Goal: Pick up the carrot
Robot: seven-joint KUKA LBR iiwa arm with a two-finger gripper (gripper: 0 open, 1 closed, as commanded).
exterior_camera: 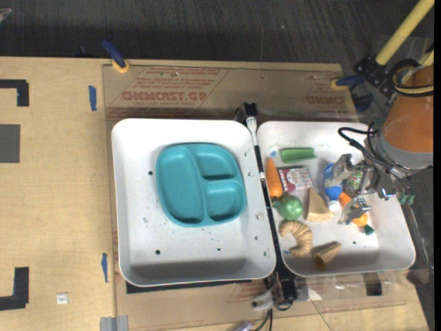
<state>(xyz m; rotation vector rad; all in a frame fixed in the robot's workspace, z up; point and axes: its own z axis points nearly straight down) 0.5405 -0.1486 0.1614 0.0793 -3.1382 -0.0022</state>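
orange carrot (274,178) lies against the left wall of the right bin (396,250), so the gripper (353,192), whose state i cannot tell, should probably come down along its length, clear of that wall.

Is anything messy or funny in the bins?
Nothing looks spilled or broken. The right bin is just crowded: carrot, croissant and other toy food jumbled together. The teal plate sits neatly in the left bin.

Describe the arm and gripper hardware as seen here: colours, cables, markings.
The arm enters from the right: a wide orange band over a grey section. Black cables loop beside the wrist. The gripper is a cluttered metal assembly with exposed wiring and small green and blue parts. No markings are legible.
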